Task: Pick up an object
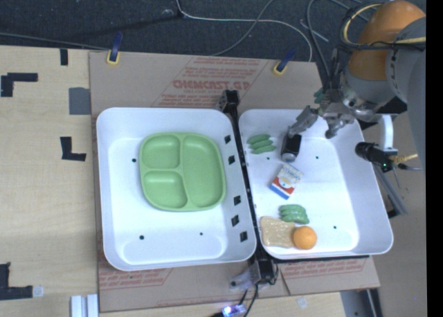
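Hovering over the right bin [374,236], the gripper [320,123] sits at about one o'clock from that bin's middle, with its two fingers spread apart and nothing between them. One dark finger [302,122] slants down to the left toward a small black cylinder [290,146] that stands just beside its tip; whether they touch I cannot tell.

The task names no particular thing, so any loose item may serve. In the same bin lie a pair of green pods [261,144] at about eleven o'clock, a small white carton with red and blue print [285,180] near the centre, a green leafy piece [294,212] below it, and at six o'clock a slice of bread [275,232] touching an orange ball [304,238]. The left bin [111,170] holds a green divided plate [183,171].

As I judge it, the step in hand is the approach: no grasp is made and nothing is lifted. The black cylinder is the nearest candidate. The next move calls for bringing the open fingers to either side of it, lowering until they straddle its body, then closing squarely. An off-centre closing would probably tip or roll it toward the pods.
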`<action>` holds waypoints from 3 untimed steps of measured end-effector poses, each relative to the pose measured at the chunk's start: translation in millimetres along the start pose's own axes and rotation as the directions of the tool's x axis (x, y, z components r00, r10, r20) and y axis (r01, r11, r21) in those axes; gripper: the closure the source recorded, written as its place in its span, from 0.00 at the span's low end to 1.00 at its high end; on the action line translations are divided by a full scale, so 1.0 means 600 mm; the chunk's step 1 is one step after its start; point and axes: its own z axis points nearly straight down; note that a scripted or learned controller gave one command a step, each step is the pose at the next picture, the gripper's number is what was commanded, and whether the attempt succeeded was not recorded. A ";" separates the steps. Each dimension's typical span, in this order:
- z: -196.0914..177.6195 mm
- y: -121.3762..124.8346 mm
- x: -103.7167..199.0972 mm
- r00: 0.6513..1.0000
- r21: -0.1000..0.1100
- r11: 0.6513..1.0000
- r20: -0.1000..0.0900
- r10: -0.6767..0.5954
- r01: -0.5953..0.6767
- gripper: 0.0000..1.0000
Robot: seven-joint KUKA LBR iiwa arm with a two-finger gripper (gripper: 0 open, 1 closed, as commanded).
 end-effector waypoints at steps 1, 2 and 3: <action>-0.017 0.005 0.001 1.000 -0.014 1.000 0.002 -0.003 0.003 0.00; 0.081 -0.009 -0.005 1.000 -0.010 1.000 0.003 -0.003 0.003 0.00; 0.155 -0.008 -0.004 1.000 -0.015 1.000 0.004 -0.004 0.004 0.00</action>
